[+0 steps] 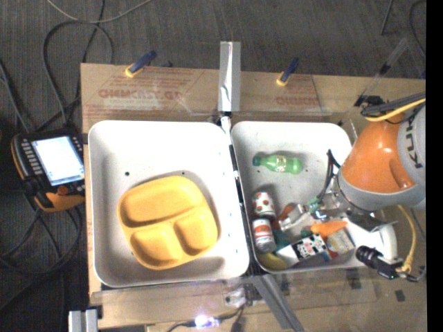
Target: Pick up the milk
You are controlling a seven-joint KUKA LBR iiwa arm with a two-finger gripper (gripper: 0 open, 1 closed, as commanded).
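I'm looking down on the worktop point(201, 92) now, two white bins side by side. The left bin point(104, 185) carries one yellow divided tray point(168, 220), sitting toward its front. The right bin point(304, 133) is the busy one: a green bottle point(278, 162) lies on its side near the back, apart from the rest, and down at the front there's a tight cluster. I see a small white cup with red spots point(262, 202), a red-and-white can point(262, 233) just in front of it, a yellow piece point(275, 260) against the front wall, an orange carrot-like item point(330, 225), and what I take to be the milk point(313, 246), a small white carton with dark printing, wedged among them. The arm point(381, 164) comes in from the right, its orange band hanging over the bin's right side. The end effector point(313, 209) sits low in the clutter, just behind the milk and very near it, with the carrot-like item between them on the right. I cannot tell whether it is spread or pressed together; the jumble around it hides that.
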